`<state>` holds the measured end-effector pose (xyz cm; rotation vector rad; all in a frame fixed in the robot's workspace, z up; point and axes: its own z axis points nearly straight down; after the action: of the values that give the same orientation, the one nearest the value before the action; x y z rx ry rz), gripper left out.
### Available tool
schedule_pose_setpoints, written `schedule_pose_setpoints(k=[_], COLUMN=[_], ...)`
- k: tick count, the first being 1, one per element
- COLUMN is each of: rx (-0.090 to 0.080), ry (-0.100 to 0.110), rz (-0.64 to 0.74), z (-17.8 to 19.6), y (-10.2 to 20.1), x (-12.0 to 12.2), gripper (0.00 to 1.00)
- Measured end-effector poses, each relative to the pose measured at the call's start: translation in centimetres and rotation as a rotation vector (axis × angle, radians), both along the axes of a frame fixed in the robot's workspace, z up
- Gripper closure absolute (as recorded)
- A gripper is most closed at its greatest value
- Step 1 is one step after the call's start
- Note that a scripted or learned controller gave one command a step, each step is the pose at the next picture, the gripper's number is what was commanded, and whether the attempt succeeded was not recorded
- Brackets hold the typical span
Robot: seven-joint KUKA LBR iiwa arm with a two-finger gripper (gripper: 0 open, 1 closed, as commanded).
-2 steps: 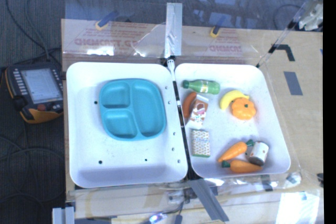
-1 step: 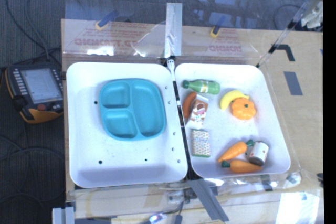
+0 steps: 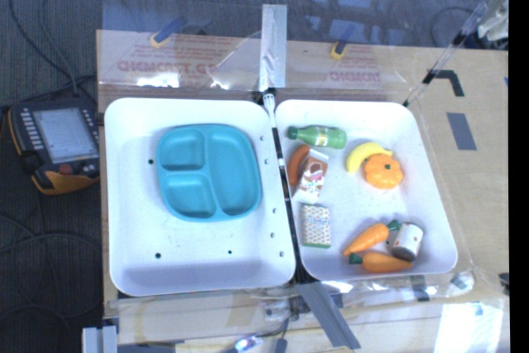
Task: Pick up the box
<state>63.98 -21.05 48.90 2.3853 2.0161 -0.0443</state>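
Note:
Two box-like items lie in the right bin (image 3: 430, 178), near its left wall. A small white and red carton (image 3: 313, 178) lies tilted beside an orange-red sausage-like piece (image 3: 296, 165). Just below it, a flat box with a green and tan pattern (image 3: 315, 225) lies on the bin floor, apart from the carton.
The right bin also holds a green bottle (image 3: 318, 135), a banana (image 3: 364, 154), an orange (image 3: 383, 171), two carrots (image 3: 366, 238), and a small can (image 3: 407, 240). A blue divided plate (image 3: 207, 171) sits in the left bin (image 3: 132, 252). A pendant (image 3: 54, 145) lies at far left.

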Motion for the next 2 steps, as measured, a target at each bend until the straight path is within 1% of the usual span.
schedule_pose_setpoints(k=[2], rx=[-0.010], ry=[0.002], rz=[0.001], z=[1.84], y=[0.10], x=[0.15], gripper=[1.00])
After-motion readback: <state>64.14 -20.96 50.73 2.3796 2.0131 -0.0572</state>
